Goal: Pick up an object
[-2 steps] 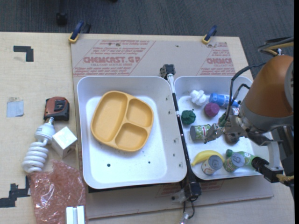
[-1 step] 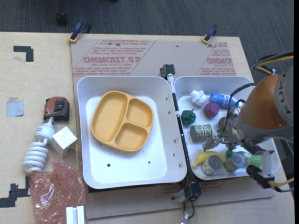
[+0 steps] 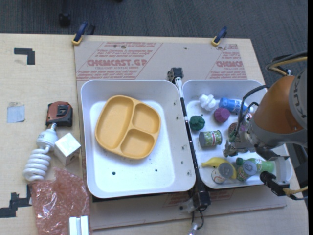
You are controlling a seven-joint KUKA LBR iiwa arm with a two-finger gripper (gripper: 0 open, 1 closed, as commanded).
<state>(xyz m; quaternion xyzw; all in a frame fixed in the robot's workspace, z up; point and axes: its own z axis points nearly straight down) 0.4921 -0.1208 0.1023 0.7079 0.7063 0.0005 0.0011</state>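
On the bench (image 3: 44, 48) stand two white bins side by side. The left bin (image 3: 98, 175) contains a yellow divided plate (image 3: 128, 127) with three compartments, lying toward the far-left part of the bin.

The right bin (image 3: 193, 89) is full of small things. At its far side I see a white crumpled object (image 3: 208, 101), and beside it a blue bottle (image 3: 229, 104) lying down. A purple ball (image 3: 221, 115) is just in front of these, and a dark green ball (image 3: 197, 122) lies near the bin's left wall. Further toward me stands a small can with green label (image 3: 210, 139). Near the front edge lie a yellow banana (image 3: 213, 162), a round grey tin (image 3: 226, 171) touching it, and a green bottle (image 3: 254, 167) on its side.

The arm (image 3: 279, 114) comes in from the right, and its gripper (image 3: 236, 146) is down in the right bin, between the can and the green bottle, just above the tin. I cannot tell how its tips stand, because the wrist covers them, and nothing is visibly held.

Left of the bins lie a tape measure (image 3: 59, 114), a spiral light bulb (image 3: 40, 156), a white cube (image 3: 67, 147) and a reddish plastic bag (image 3: 61, 199).
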